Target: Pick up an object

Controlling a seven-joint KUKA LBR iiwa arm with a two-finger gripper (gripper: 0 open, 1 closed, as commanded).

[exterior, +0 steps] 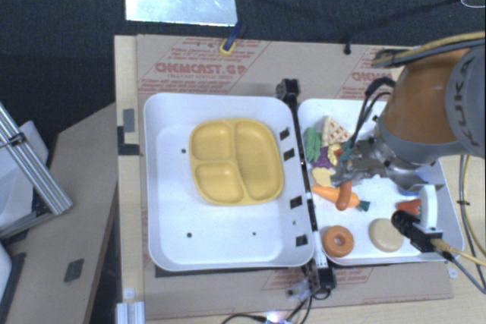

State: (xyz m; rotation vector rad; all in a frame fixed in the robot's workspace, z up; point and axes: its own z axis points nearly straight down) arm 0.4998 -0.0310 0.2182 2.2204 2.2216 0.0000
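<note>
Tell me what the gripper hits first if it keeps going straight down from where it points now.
Most likely the toy carrot in the right bin, just under the gripper. Depth is hard to judge from this slanted view.

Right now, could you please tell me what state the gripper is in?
Gripper: low in the right bin, over the toy food pile; open or closed cannot be told.
</note>
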